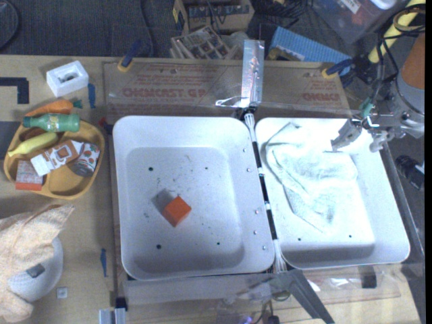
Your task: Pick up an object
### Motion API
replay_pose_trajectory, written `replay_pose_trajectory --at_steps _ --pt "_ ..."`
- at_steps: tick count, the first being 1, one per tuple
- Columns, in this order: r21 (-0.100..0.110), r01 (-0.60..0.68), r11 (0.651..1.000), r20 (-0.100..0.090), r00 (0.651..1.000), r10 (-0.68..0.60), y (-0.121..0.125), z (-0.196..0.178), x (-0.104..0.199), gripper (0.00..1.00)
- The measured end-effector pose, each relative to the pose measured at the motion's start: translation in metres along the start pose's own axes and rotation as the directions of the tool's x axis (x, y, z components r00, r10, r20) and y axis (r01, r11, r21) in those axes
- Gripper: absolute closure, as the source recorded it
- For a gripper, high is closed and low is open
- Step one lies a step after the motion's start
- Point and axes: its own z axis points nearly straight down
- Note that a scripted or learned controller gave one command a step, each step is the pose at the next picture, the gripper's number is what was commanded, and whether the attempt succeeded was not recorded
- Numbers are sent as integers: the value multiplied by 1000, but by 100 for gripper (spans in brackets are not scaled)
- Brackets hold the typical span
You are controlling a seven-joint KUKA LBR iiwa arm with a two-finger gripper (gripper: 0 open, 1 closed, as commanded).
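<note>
Two white bins are seen side by side on the tabletop. In the left bin an orange block is lying a little left of the middle of the floor, with a small grey piece touching its upper left side. Dark specks are scattered over the floor around them.

In the right bin a crumpled white cloth is spread over the upper and middle part, well apart from the block.

The end effector is found at the upper right corner of the right bin, above the cloth's far edge. Two fingers are spread apart there, and nothing is seen between them; the end effector is judged to be parted and gripping nothing.

To the left of the bins a yellow bowl is standing on the tabletop, filled with toy food, a green bottle among it. A white box is placed behind the bowl.
</note>
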Motion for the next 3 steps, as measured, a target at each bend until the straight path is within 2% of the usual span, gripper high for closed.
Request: replay_pose_trajectory --at_steps 1,2,3 --pt "-1 -2 1000 0 1000 2 -9 91 6 0" --pt "1 -76 997 0 997 76 -22 164 51 0" --pt "-10 29 1000 3 1000 -29 -1 172 52 0"
